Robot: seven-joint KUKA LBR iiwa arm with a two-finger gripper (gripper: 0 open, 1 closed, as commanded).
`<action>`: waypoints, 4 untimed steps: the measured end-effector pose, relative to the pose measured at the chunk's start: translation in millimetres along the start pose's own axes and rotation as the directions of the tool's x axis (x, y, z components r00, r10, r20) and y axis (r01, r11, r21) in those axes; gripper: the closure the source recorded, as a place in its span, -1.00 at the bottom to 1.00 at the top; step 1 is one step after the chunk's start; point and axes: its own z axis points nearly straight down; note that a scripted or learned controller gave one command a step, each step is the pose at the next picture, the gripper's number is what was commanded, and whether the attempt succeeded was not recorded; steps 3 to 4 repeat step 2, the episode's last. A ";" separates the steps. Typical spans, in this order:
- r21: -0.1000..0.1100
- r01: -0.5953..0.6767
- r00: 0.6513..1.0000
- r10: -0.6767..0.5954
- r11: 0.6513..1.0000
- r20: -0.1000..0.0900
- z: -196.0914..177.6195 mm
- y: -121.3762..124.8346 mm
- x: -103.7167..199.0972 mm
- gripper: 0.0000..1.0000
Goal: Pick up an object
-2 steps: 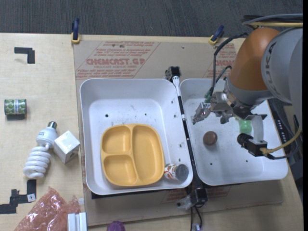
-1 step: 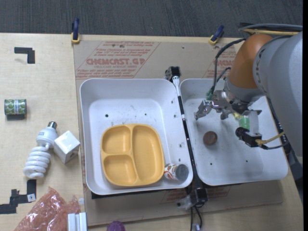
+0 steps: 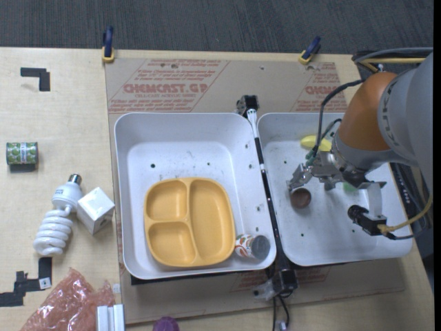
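My gripper [image 3: 301, 178] hangs over the left half of the right bin [image 3: 331, 250]. A small round brown object [image 3: 300, 198] lies on the bin floor just below the gripper's tip, very close to it; whether they touch cannot be made out. A yellow object [image 3: 311, 142] lies near the bin's back wall, partly hidden behind the wrist. In the left bin [image 3: 172, 133] a yellow divided plate [image 3: 188, 221] lies flat, with a small can [image 3: 252, 246] on its side at the front right corner.
The arm's grey and orange body [image 3: 382, 119] covers the right bin's back right part, and a black cable [image 3: 372, 223] loops over its right side. On the bench to the left lie a spiral light bulb [image 3: 56, 219], a white cube [image 3: 96, 209] and a green can [image 3: 21, 154].
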 end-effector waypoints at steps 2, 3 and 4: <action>-0.001 0.002 1.000 -0.002 1.000 0.001 -9.9 0.6 -0.3 -1.00; -0.001 0.002 1.000 -0.002 1.000 0.001 -9.9 0.6 -0.3 -1.00; -0.001 0.002 1.000 -0.002 1.000 0.001 -9.9 0.6 -0.3 -1.00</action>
